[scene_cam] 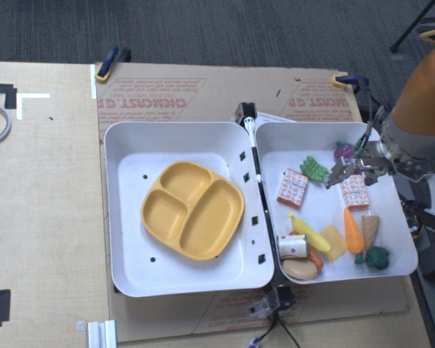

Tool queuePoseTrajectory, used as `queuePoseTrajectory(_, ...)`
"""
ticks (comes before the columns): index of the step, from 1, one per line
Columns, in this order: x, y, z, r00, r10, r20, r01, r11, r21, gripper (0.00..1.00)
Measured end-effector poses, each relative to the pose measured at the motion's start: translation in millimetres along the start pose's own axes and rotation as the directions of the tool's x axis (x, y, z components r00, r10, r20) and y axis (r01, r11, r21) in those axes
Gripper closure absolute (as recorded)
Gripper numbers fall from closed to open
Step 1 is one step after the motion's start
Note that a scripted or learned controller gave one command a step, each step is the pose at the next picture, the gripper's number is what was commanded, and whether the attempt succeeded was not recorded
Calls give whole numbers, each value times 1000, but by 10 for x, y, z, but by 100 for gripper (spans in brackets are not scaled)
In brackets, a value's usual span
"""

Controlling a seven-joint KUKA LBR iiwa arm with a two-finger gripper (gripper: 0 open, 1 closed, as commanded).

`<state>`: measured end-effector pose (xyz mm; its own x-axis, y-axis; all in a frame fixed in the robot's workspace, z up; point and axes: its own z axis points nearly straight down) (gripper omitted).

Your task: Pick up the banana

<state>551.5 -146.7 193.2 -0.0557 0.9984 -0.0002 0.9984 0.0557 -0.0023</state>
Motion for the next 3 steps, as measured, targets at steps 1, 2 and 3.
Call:
queuePoseTrajectory(1, 352, -715, 1020, 960, -279, 0, 279, 960, -1, 0)
queuePoseTrajectory(2, 348, -705, 931, 961, -276, 0, 276, 961, -2, 100)
queuePoseTrajectory(3, 905, -231, 19, 904, -428, 1, 428, 904, -2, 100)
